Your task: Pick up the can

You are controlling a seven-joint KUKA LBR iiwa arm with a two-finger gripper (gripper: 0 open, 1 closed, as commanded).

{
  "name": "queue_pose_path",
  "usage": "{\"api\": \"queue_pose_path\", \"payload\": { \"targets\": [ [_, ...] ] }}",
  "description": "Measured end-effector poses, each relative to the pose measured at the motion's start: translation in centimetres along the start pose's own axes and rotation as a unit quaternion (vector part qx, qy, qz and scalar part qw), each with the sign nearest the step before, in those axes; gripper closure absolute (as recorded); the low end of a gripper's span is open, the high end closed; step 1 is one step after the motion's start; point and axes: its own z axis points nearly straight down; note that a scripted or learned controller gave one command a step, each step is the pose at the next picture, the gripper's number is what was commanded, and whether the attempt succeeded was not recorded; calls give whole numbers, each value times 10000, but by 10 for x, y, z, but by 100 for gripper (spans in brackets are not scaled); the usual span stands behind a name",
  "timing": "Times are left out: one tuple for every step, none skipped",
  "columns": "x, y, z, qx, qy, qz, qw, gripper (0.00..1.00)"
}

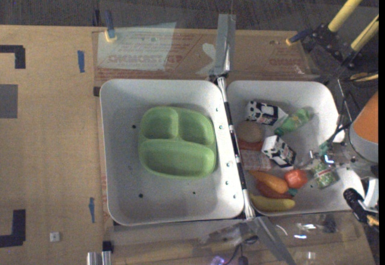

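The pincer hangs low over the right bin, near its right wall; whether it is open or closed cannot be told. The can lies just below it, close beside or touching, next to a tomato. Further left lie a carrot, a banana and two cartons. A green tray sits in the left bin.
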Motion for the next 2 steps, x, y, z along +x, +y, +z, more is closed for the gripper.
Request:
{"api": "queue_pose_path", "payload": {
  "targets": [
    [-6, -1, -9, -2, -50, 40, 10000, 100],
    [51, -11, -125, 61, -74, 101, 9999, 100]
  ]
}}
